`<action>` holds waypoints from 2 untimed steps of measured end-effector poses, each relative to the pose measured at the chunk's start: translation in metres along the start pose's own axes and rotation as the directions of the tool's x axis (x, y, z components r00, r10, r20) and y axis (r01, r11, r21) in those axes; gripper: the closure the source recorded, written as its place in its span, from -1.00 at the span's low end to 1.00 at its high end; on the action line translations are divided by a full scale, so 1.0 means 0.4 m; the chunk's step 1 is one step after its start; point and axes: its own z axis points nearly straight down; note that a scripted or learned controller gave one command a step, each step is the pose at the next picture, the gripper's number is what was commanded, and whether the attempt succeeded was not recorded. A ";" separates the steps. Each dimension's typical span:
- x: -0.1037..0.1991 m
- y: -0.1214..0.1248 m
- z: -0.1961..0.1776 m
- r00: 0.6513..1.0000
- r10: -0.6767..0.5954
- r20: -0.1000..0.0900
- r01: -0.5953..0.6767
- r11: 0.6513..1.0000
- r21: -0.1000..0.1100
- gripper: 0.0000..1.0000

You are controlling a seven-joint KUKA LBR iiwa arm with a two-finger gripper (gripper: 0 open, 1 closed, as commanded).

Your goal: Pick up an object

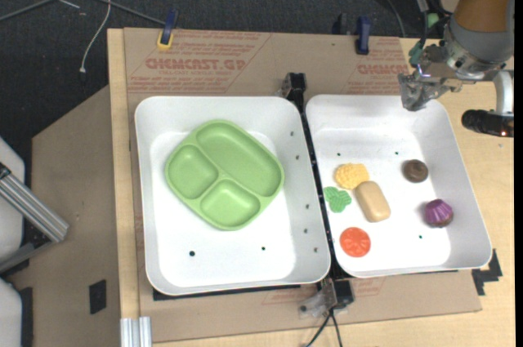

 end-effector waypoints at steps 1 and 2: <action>0.001 0.006 -0.024 1.000 -0.003 0.003 0.003 1.000 -0.015 -1.00; 0.002 0.007 0.124 1.000 -0.002 0.002 0.002 1.000 -0.014 -1.00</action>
